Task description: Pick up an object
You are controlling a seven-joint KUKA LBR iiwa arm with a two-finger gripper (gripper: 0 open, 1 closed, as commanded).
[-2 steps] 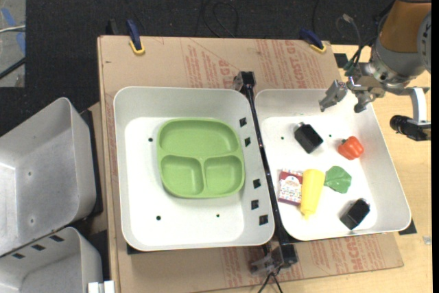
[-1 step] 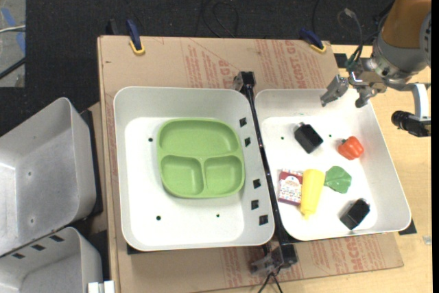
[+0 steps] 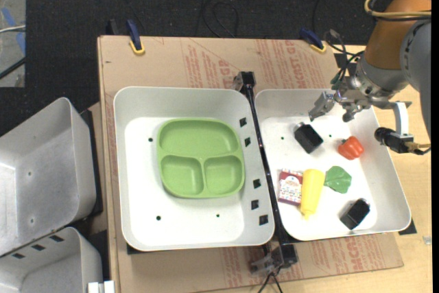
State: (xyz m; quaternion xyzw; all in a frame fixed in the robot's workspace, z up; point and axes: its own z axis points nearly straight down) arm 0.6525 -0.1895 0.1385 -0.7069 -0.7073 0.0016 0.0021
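Nearest the camera, at the front of the right bin (image 3: 392,178), a small black block (image 3: 354,213) lies close to the front rim.

The gripper (image 3: 337,106) hangs over the back of that same bin, carried by the grey arm (image 3: 401,44) with its orange band, which reaches in from the right. Its two fingers (image 3: 321,107) are spread apart with nothing between them, and they sit above the bin floor rather than on any object.

Just in front of and below the fingers lies a second black block (image 3: 308,137), tilted at an angle on the white floor. To its right, an orange-red piece (image 3: 351,147) sits apart from it. Further forward, a green leaf-shaped piece (image 3: 337,179) rests near the middle of the bin, just beside a yellow bottle-shaped object (image 3: 311,191) that lies lengthwise, pointing to the front. Touching or nearly touching the yellow object's left side is a small pink and white packet (image 3: 289,187), close to the bin's left wall.

Beyond the divide, the left bin (image 3: 134,113) holds a green divided plate (image 3: 202,157) with three compartments, lying flat near its centre. Both bins sit on a brown board (image 3: 185,58) held by clamps at its back edge. Left of the board, a larger white tub (image 3: 41,168) stands apart from the bins.
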